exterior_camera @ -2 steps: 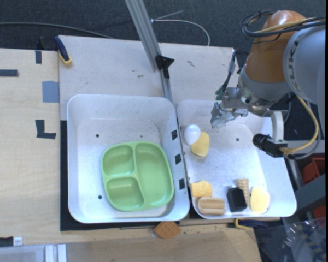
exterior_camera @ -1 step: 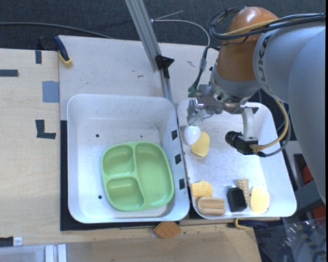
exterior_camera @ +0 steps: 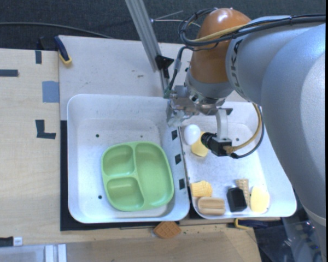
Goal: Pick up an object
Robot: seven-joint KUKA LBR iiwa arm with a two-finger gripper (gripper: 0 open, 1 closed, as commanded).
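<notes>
Right of frame centre, the gripper (exterior_camera: 180, 113) hangs at the bin divider; whether it is open cannot be told. Just below, a smooth white egg (exterior_camera: 192, 132) lies beside a yellow lump (exterior_camera: 199, 149).

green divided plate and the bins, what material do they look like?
Green divided plate: looks like moulded plastic, matte to satin; uniform pale green colour, rounded compartment ridges, soft highlights. Left bin and right bin: probably thin formed plastic, white, slightly glossy; rounded corners and a rolled lip, with dark specks on the floor. Coated metal can't be ruled out.
</notes>
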